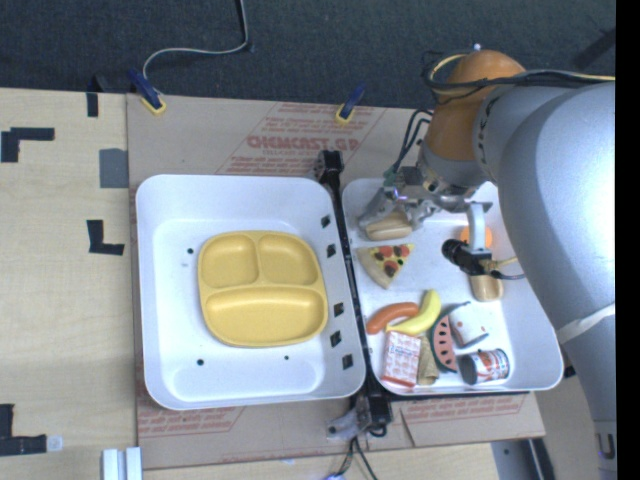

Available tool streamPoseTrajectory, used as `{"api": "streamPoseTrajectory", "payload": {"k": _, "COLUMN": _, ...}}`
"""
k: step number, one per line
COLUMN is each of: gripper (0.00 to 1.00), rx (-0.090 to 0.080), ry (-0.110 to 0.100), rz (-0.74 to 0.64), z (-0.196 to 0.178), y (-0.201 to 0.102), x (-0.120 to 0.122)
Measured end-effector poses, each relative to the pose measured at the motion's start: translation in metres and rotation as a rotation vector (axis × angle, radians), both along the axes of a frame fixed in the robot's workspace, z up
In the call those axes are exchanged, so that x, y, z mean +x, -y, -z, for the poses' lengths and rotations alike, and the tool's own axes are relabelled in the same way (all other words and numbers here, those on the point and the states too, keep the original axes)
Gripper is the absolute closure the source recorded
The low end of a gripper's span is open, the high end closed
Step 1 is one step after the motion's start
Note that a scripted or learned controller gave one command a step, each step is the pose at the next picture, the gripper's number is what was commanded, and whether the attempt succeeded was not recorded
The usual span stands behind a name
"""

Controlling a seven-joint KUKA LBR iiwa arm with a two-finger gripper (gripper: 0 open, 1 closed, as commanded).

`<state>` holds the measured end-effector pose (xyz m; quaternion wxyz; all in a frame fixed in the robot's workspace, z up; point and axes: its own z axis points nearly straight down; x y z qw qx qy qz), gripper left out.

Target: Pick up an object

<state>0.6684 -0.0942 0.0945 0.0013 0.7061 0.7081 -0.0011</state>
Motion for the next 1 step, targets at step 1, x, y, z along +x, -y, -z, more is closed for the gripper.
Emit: {"api": "streamPoseTrajectory", "payload": {"k": 1, "gripper": 1.00, "rx": 0.004, "ry": -0.001, "rz": 0.001, "z": -0.0900, "y": -0.0587, "x": -0.0903}}
